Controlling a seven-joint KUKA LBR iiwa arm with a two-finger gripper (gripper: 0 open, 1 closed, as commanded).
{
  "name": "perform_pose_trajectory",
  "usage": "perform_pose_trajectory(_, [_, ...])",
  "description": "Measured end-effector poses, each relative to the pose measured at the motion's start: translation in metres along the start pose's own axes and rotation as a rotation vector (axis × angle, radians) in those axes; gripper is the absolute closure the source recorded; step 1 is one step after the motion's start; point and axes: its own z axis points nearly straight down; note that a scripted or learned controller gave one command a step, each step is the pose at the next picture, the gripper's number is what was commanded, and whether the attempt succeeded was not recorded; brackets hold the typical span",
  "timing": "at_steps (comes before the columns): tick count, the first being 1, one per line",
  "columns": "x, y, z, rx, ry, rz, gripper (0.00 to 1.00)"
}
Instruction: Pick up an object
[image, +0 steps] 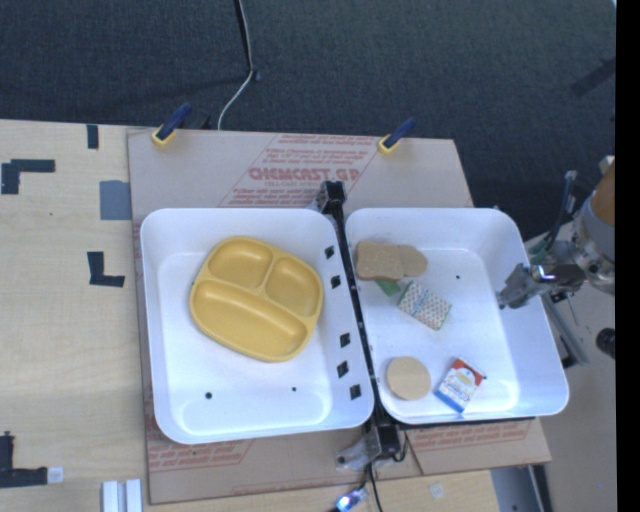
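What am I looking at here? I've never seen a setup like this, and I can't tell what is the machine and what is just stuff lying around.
You are looking down at a slant from one fixed camera above a bench. The machine is a robot arm coming in from the right; its gripper, a two-finger claw, sits over the right edge of the right bin. I can't make out anything between its fingers. Two shallow white bins stand side by side. The left bin holds a yellow divided plate. The right bin holds a tan bread-like piece, a small patterned packet, a round tan disc and a small red, white and blue carton. The arm's job is to pick one up.
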Motion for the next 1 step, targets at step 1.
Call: perform_pose_trajectory(1, [0.0442,0.0160,-0.0009,0.005,0.003,-0.004,1.00])
